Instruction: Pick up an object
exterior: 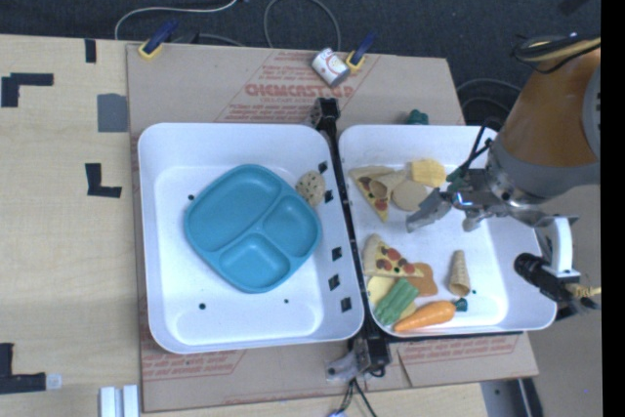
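Approach step: tool (447,210) hovers spread, gripping nothing, over right bin (488,137) near pizza slice (375,188); next needs descent onto one item.

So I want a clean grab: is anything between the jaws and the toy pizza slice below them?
Nothing visible. The gripper hangs over bare white floor of the right bin; the toy pizza slice lies apart, lower left, uncovered, with the green toy vegetable at its lower edge.
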Available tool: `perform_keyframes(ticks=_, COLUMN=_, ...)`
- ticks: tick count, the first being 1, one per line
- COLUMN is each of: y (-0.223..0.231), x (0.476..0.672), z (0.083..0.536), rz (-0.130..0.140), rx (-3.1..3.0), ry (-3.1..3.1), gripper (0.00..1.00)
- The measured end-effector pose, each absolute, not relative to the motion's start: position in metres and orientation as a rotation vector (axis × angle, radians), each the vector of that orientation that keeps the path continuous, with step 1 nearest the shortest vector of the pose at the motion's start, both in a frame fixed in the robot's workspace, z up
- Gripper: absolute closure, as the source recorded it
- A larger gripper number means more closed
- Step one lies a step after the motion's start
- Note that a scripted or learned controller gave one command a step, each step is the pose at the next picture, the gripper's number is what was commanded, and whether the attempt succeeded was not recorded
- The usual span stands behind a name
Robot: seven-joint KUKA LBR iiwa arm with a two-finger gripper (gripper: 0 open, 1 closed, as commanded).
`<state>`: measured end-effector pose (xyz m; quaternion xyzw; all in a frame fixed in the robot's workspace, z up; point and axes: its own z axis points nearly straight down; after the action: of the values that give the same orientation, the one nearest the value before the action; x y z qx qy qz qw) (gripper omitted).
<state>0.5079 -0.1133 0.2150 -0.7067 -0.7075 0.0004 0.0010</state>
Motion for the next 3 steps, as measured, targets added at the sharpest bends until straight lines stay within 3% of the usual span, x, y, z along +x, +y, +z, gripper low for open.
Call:
perform_keyframes(ticks=1, y=-0.109, x=0.580, z=0.105, rz=0.005, rx=-2.216, ry=-2.223, gripper=0.00)
perform_keyframes(ticks=2, y=-0.103, x=0.619, z=0.089, rz=-0.006, rx=-2.226, ry=-2.231, gripper=0.00)
perform_keyframes(ticks=3, y=-0.102, x=0.616, z=0.098, rz=-0.003, rx=-2.223, ry=-2.226, gripper=1.00)
